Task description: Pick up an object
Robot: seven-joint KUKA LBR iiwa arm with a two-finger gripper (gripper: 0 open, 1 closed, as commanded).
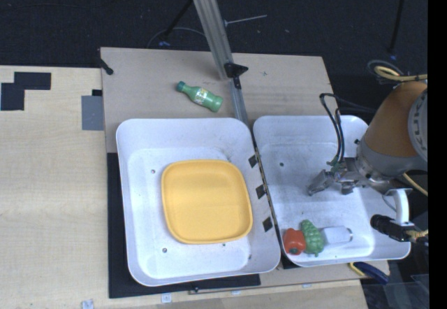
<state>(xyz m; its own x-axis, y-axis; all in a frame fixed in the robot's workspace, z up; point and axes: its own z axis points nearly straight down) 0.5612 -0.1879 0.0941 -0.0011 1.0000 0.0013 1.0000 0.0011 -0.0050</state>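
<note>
In the right bin (293, 140) a red and green toy vegetable (304, 239) lies near the front wall, with a pale whitish object (338, 234) just right of it. My gripper (330, 187) hangs over the middle right of this bin, behind those objects and apart from them. Its fingers (314, 189) are spread and nothing is between them. A yellow square plate (207, 200) lies flat in the left bin (136, 161).
A small green bottle (200, 96) lies on the bench behind the left bin. An aluminium bar (215, 24) slants down to the seam between the bins. Black cables (335, 126) loop above my wrist. My arm enters from the right edge.
</note>
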